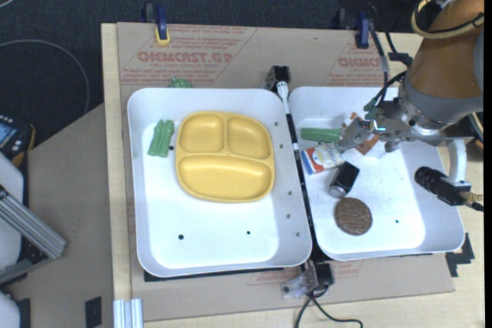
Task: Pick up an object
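My gripper (358, 136) hangs low over the back middle of the right bin (407, 238). Its tip is just right of a green stick-shaped piece (318, 135) and above a red, white and blue packet (321, 158). A small black block (344, 179) lies tilted just in front of the packet. Nearer the front sits a round brown disc (354, 216). I see nothing lifted off the bin floor.
The left bin (223, 242) bears a yellow divided plate (225, 156) and a green ridged piece (161, 138) by its left wall. A small green thing (180, 83) lies on the board behind that bin. The arm covers the right bin's far right corner.
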Robot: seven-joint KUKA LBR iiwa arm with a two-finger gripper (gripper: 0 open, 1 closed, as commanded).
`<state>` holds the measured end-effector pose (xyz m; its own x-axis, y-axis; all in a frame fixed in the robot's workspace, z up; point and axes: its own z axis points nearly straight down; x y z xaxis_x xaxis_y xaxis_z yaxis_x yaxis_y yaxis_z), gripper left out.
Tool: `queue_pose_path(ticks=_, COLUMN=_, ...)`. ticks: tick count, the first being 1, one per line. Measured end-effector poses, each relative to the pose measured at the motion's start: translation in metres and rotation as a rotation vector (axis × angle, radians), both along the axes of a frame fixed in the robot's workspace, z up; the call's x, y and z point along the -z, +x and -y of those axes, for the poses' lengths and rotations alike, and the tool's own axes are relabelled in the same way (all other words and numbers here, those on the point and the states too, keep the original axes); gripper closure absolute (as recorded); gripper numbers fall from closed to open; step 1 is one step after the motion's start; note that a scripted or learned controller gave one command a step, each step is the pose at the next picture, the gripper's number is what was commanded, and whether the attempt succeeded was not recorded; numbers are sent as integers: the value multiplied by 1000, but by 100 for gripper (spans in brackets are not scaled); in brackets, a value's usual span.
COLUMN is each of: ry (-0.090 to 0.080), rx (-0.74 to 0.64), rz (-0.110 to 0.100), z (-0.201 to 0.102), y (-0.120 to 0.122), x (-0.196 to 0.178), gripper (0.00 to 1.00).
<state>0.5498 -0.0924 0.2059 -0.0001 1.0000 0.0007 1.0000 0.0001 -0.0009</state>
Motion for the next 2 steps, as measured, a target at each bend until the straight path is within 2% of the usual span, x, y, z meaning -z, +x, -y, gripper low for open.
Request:
queue_pose_path(ticks=1, ry=2, rx=4, rz=-7, z=1, y=-74, x=125, gripper=0)
queue_pose_path(ticks=2, ry=-1, rx=2, rz=3, z=1, y=-70, x=111, gripper=100)
